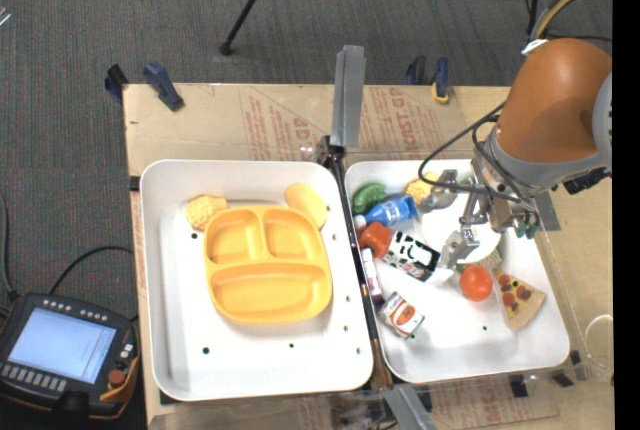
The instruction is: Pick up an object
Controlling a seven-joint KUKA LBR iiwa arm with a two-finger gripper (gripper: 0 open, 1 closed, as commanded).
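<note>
Gripper point(462, 248) mid right bin point(555, 338), tomato point(477, 283) beside

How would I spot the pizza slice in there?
Look in the right bin, the one under the arm. Near its right wall lies the pizza slice, just right of the tomato. It alone is a flat tan wedge with red dots.

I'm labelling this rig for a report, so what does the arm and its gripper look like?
The arm is grey with a large rounded orange band above the wrist. Black and yellow cables loop around it. The gripper is a small metallic grey assembly with two thin fingers.
</note>
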